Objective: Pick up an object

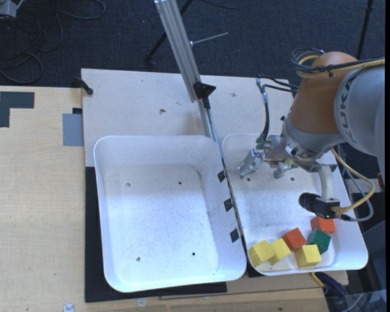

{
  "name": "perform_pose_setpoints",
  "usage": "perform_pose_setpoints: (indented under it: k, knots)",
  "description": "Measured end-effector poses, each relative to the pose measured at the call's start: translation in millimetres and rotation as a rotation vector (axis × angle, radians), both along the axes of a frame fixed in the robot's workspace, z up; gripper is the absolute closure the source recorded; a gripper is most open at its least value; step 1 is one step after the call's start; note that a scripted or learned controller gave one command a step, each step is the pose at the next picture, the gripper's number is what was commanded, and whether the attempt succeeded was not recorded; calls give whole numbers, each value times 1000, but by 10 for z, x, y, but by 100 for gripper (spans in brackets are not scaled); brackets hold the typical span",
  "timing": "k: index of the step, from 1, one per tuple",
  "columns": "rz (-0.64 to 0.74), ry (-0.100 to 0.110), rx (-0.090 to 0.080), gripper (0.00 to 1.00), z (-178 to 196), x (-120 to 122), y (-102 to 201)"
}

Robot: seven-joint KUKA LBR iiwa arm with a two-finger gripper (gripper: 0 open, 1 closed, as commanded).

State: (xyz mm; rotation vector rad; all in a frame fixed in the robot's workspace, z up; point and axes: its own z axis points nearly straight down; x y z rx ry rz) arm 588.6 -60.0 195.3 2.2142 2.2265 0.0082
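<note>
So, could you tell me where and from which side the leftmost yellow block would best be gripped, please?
Probably from straight above, closing across the leftmost yellow block on its near and far faces. Its left side sits near the right bin's wall and a second yellow block touches its right, so those faces look crowded; the top is exposed.

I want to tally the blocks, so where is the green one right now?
The green block sits in the right bin's near right corner, between an orange block behind and a yellow block in front.

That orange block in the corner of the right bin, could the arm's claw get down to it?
Probably yes. The orange block is open from above, though yellow blocks crowd beside it; the gripper hangs nearby.
</note>
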Motion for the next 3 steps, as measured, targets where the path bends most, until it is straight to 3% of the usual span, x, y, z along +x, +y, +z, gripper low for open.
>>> perform_pose_setpoints:
  k: [1,2,3]
  knots:
    - [-10,12,-1,0,-54,-561,76]
    - [-12,8,-2,0,-52,-540,67]
    - [-4,-1,-2,0,903,-504,295]
